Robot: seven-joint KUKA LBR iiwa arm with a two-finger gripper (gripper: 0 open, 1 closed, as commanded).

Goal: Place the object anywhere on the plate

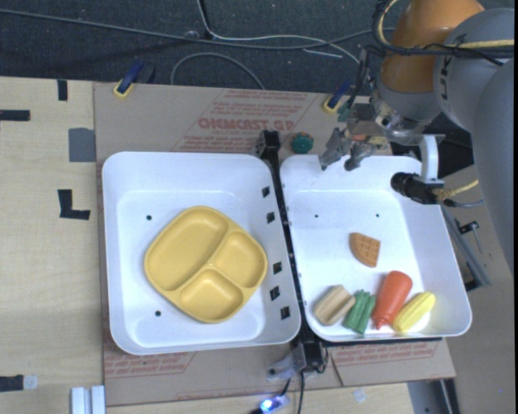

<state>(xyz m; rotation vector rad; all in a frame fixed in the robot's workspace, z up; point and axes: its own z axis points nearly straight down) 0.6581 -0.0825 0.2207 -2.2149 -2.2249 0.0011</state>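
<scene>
A yellow divided plate [205, 263] lies in the left bin [121, 231]. The right bin [432, 222] holds toy food: an orange waffle-like piece [365, 249] near the middle, and along the front wall a tan bread roll [331, 304], a green piece [359, 310], an orange-red carrot [391, 298] and a yellow corn cob [414, 311]. My gripper [343, 156] hangs above the back left corner of the right bin, open, with nothing between its fingers.
A small teal ball [303, 142] rests on the cardboard just behind the bins. Black clips [268, 141] run down the seam between the two bins. Cables cross the dark floor at the back.
</scene>
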